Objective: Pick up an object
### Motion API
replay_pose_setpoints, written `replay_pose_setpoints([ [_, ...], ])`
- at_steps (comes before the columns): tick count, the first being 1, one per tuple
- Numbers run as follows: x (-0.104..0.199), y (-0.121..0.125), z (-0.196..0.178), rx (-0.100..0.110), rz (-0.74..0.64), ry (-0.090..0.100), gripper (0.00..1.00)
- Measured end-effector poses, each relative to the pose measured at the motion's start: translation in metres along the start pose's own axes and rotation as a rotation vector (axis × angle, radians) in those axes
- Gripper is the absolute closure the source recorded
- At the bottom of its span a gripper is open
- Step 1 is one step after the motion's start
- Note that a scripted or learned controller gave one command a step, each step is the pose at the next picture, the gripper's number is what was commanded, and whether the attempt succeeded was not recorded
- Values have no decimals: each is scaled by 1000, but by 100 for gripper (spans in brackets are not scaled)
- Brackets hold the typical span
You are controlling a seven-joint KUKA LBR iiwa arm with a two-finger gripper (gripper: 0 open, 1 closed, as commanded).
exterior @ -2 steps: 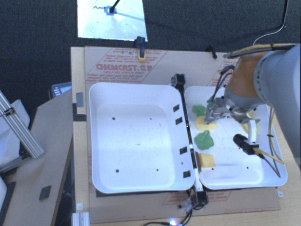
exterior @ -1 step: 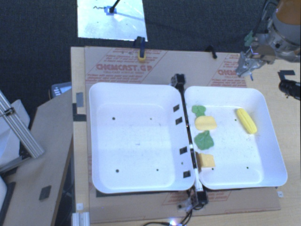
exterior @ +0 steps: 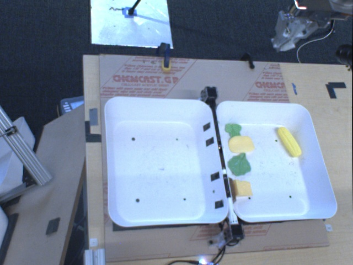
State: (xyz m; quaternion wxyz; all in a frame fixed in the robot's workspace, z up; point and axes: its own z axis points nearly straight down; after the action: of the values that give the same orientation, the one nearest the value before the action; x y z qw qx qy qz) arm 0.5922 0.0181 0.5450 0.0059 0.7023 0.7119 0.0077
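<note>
Several small objects lie in the right bin [exterior: 317, 195]. A yellow corn cob [exterior: 289, 141] rests toward its far right. Along its left wall sit a small green piece [exterior: 233, 129], a pale yellow rounded object [exterior: 241, 144], a green leafy piece [exterior: 239, 164] and an orange-yellow block [exterior: 241, 188]. My gripper [exterior: 287, 31] hangs at the top right, past the bench's far edge and well away from both bins, with nothing seen in it.
The left bin [exterior: 160, 106] adjoins the right one along a black clipped seam [exterior: 220, 159]. A shiny metal sheet [exterior: 129, 15] lies on the dark floor at the far left. A yellow-and-blue clamp [exterior: 165, 57] stands at the bench's back edge.
</note>
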Motion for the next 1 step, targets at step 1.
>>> replay_pose_setpoints([
  [1, 50, -91, 91, 28, 4, -1, 100],
])
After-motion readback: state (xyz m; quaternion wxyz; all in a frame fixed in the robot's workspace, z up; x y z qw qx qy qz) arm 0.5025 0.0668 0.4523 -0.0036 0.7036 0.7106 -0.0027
